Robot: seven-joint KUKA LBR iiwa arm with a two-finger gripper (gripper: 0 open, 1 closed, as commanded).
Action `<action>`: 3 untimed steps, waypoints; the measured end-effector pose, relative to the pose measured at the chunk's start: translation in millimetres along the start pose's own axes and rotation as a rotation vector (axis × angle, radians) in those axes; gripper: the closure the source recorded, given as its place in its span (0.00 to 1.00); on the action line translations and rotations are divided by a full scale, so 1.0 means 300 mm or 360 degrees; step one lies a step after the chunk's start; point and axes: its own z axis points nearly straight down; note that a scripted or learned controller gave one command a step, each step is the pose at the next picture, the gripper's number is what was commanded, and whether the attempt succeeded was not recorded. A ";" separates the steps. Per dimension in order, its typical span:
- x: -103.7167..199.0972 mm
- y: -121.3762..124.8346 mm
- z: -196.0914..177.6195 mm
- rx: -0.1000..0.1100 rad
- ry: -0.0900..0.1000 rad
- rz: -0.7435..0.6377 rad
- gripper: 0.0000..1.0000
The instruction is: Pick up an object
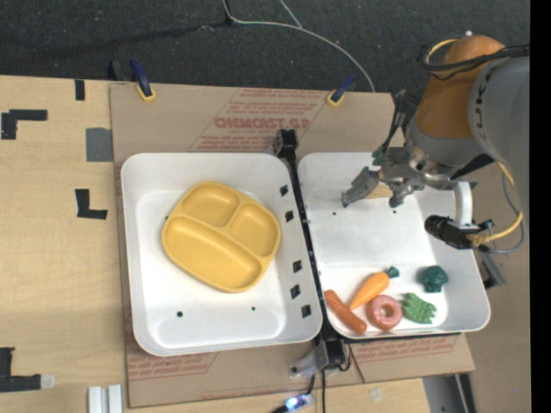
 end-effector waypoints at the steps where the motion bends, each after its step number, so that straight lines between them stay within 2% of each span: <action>1: 0.001 0.011 -0.027 -0.0022 -0.0002 -0.0005 0.00; 2: 0.010 0.037 0.174 -0.0014 -0.0005 -0.0006 0.00; 3: 0.012 0.038 0.329 -0.0023 -0.0007 -0.0005 0.00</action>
